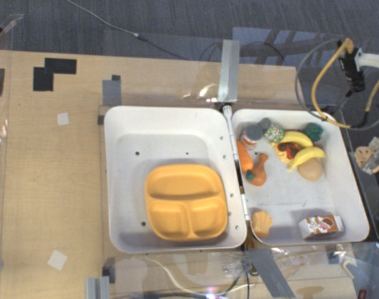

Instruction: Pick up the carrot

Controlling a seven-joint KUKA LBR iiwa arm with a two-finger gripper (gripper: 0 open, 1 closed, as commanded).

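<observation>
The carrot [244,157] is a small orange toy with a green stub at its near end. It lies lengthwise along the left wall of the right bin [302,198], close to the divider. A brown drumstick [259,169] touches its right side, and a small grey-capped can [252,134] stands just behind it.
The right bin also holds two bananas [300,147] over some red fruit, a green-and-white ball [275,132], a dark green piece [313,131], a beige lump [310,169], a brown carton [319,226] and a tan shell-shaped piece [261,222]. A yellow divided plate [186,200] sits in the left bin [124,167]. Cables [339,73] loop at the far right.
</observation>
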